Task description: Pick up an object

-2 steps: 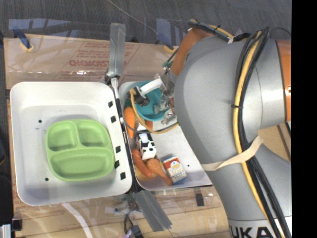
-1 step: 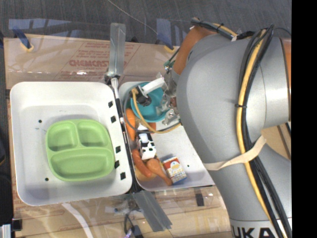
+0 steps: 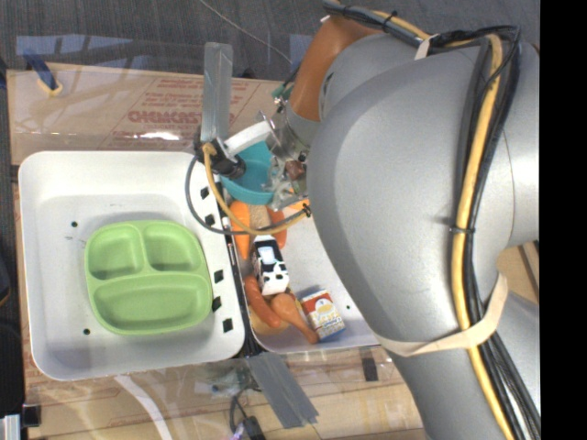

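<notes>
Fingers cannot be made out, so whether they are apart or together I cannot tell; the gripper (image 3: 280,168) sits low in the right bin (image 3: 362,337), at its far end, with a teal cup (image 3: 249,174) just beside it. The grey arm (image 3: 413,181) covers most of that bin. Along the bin's left wall lie the loose objects: one orange piece (image 3: 240,214) near the cup, one black-and-white cow toy (image 3: 270,266) at mid-wall, one carrot-like orange item (image 3: 275,312) toward the near corner, and one small red box (image 3: 323,313) touching it on the right. The left bin (image 3: 46,246) holds one green divided plate (image 3: 147,277) with three compartments, resting about its middle. One black cable (image 3: 204,211) loops over the shared wall.
</notes>
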### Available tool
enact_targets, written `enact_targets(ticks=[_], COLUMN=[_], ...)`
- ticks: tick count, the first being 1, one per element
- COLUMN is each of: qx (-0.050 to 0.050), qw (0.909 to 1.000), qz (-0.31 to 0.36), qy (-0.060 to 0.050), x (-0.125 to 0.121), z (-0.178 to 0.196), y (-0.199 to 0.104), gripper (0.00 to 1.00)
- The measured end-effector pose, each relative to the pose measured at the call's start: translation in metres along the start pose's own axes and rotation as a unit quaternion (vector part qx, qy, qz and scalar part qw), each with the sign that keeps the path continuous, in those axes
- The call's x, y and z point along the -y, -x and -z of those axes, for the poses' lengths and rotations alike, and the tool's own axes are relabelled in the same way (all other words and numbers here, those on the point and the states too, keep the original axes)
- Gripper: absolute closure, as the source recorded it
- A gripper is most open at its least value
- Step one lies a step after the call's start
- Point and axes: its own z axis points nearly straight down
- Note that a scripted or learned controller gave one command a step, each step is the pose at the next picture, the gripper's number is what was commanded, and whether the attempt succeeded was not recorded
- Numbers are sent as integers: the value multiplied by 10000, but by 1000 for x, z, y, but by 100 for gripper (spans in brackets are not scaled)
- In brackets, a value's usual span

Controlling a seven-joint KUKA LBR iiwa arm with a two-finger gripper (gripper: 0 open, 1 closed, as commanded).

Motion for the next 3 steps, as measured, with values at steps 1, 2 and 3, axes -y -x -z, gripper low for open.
enact_targets(ticks=[1, 2, 3], qx=[55, 46, 69], qw=[9999, 9949, 9946], qz=[87, 1011, 1040], qy=[-5, 20, 6], x=[16, 12, 12], z=[-3, -2, 6], y=[115, 88, 88], gripper=[100, 100, 100])
